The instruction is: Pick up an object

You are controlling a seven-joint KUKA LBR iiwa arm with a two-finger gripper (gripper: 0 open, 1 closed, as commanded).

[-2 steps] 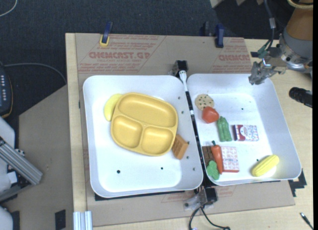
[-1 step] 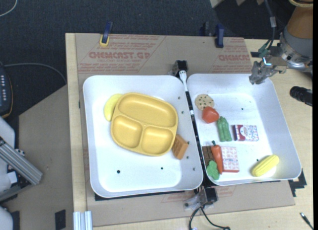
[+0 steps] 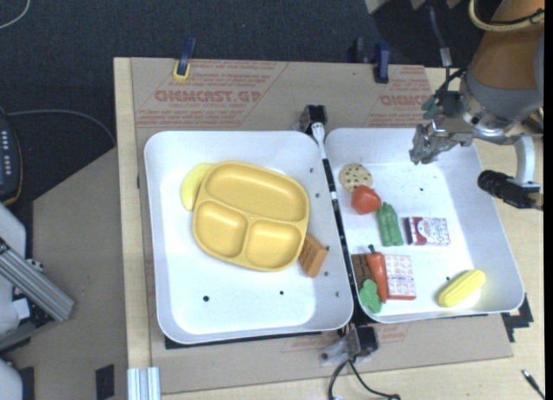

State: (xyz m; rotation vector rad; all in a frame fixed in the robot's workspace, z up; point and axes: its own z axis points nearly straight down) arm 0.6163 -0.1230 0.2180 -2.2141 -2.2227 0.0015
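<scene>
Several small items lie in the right bin (image 3: 484,217), down-left of the gripper (image 3: 423,149) poised at its upper edge (whether the jaws are open I cannot tell), the cookie (image 3: 354,174) and tomato (image 3: 366,200) being closest.

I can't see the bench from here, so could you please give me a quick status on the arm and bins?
Gripper above right bin's far edge, holding nothing. Toy food untouched below: cookie, tomato, corn. Nothing blocks the way down.
</scene>
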